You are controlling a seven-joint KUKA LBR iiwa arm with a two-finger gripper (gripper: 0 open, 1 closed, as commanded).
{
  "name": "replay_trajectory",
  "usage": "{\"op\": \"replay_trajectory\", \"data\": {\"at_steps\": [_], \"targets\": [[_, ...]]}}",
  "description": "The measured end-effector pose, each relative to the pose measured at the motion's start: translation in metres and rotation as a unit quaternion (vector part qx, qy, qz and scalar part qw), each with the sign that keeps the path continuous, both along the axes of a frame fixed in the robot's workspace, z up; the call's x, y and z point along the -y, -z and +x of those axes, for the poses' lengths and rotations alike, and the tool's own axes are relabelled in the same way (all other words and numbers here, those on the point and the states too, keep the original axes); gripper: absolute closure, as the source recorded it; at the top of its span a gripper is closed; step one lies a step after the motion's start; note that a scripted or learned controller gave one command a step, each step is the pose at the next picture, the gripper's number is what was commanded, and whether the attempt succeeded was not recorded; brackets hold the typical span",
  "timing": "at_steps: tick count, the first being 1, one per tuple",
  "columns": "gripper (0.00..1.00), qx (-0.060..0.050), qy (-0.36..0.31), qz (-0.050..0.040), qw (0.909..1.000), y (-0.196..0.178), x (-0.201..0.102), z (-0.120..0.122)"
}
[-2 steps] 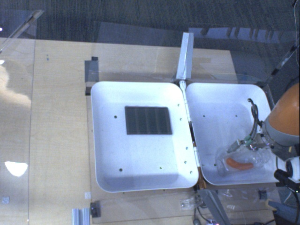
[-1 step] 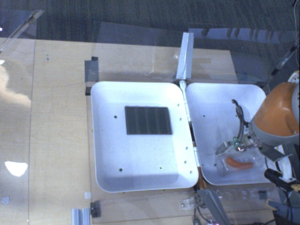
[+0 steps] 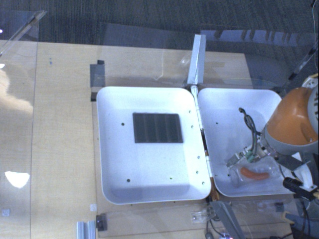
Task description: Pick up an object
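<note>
**Claw hovering low in the right bin, just beside the orange-red object**

You are looking down on a wooden bench carrying two shallow white bins side by side. No brand, label or readable writing is showing anywhere in this view.

The left bin is holding a dark ribbed rectangular patch near its centre, slightly toward 12 o'clock. A few small dark holes are dotting its floor.

The right bin is where the action is sitting. A small orange-red elongated object is lying on the floor of that bin, toward 5 o'clock from the bin's centre, near the front wall. The claw is hanging just beside it, at about 11 o'clock from the object. You cannot tell from this angle whether the claw's fingers are apart or together, and nothing is visibly sitting between them.

The arm's orange band is reaching in from 3 o'clock and is covering the right part of that bin. A thin dark cable is curling down toward the claw.

A grey upright divider is standing at 12 o'clock between the two bins. Clear panels are throwing pale reflections over the bench at 9 o'clock.
</note>
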State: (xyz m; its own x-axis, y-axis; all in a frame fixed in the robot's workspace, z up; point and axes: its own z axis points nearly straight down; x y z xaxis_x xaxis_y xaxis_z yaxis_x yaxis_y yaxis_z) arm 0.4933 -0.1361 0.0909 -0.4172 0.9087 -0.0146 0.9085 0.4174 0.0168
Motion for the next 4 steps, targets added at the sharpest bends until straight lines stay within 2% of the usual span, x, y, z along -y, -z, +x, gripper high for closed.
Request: {"op": "replay_trajectory", "data": {"at_steps": [1, 2, 3, 4], "targets": [[0.0, -0.008, -0.065, 0.002, 0.9979, -0.006, -0.022, -0.004], [0.0, -0.008, -0.169, 0.0004, 0.9856, -0.022, -0.015, 0.034], [0.0, -0.008, -0.123, 0.0012, 0.9924, -0.038, 0.003, 0.0], [0.0, -0.008, -0.079, 0.0017, 0.9968, -0.036, -0.021, 0.056]]}}
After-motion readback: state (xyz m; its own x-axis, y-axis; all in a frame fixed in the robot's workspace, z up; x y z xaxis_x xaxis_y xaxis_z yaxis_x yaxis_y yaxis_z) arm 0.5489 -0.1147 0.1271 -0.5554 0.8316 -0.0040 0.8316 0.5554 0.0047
